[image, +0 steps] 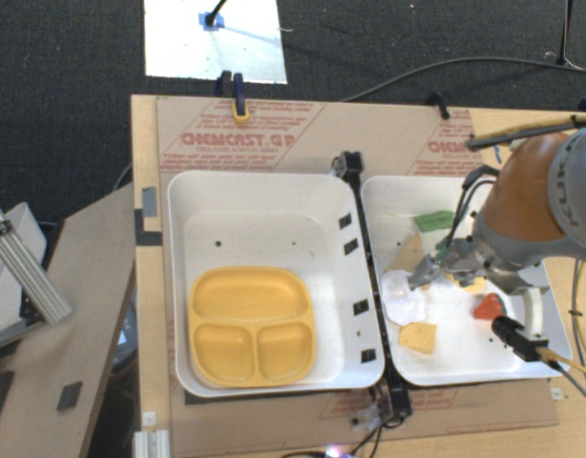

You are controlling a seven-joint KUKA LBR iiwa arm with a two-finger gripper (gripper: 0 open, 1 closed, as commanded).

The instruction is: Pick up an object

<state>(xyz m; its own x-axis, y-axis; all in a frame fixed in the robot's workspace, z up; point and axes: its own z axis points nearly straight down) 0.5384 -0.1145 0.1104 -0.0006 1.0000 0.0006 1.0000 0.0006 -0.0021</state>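
Bins side by side on the bench (274,127), and the grey arm with its orange band (527,203) is reaching in from the right, low over the right-hand shallow white bin (393,194). Its end effector (436,265) sits down among the clutter near that bin's middle, and from up here I can't tell what it has hold of, if anything. Around it lie a green flat block (433,221) toward the far wall, a tan wedge-shaped piece (408,252) just beside the end effector, a white rounded lump (401,297) below that, a pale yellow chunk (418,338) near the front wall, and a small red piece (488,306) to the right. Over in the left-hand white bin (255,194), a yellow three-compartment plastic tray (253,325) rests toward the front.
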